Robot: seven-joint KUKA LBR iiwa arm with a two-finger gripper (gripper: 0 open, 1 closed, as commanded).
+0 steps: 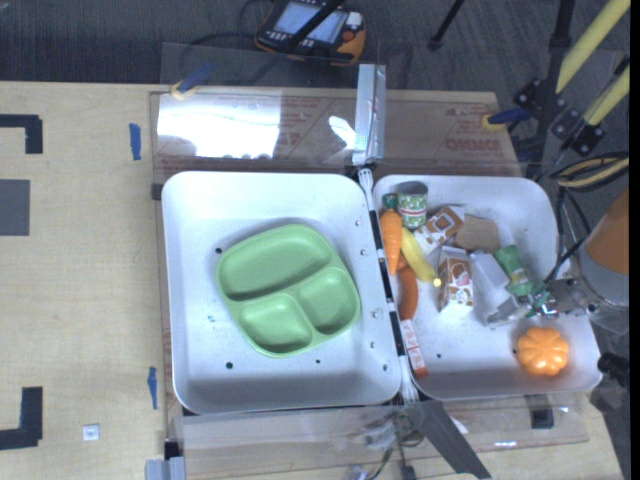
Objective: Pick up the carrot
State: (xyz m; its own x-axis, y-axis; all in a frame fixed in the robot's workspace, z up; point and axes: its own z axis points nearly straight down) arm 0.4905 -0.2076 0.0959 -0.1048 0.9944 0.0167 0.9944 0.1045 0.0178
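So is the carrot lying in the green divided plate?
No. The carrot lies in the right bin against its left wall, while the green plate sits in the left bin.

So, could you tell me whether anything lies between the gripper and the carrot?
Yes. The gripper sits at the right side of the right bin; the carrot lies along its left wall. Between them lie a snack packet and a banana close beside the carrot. Nothing covers the carrot from above.
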